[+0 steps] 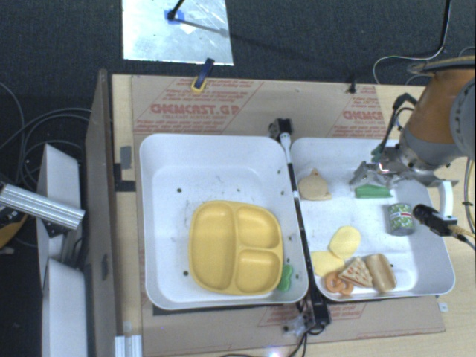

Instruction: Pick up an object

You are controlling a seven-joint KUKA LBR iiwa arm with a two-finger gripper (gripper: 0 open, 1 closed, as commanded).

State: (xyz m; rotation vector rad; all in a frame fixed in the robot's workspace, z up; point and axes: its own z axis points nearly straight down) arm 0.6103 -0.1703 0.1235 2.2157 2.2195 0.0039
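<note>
Gripper hovering low in the right bin, directly over the green block, lining up a grab; finger spread impossible to tell.

At the right edge of the frame we are seeing the arm, its rounded casing showing grey under a broad orange band. A thin black cable is looping along its left side. Toward the wrist we are making out the gripper in dull grey metal, with a small red glint near its base.
</note>
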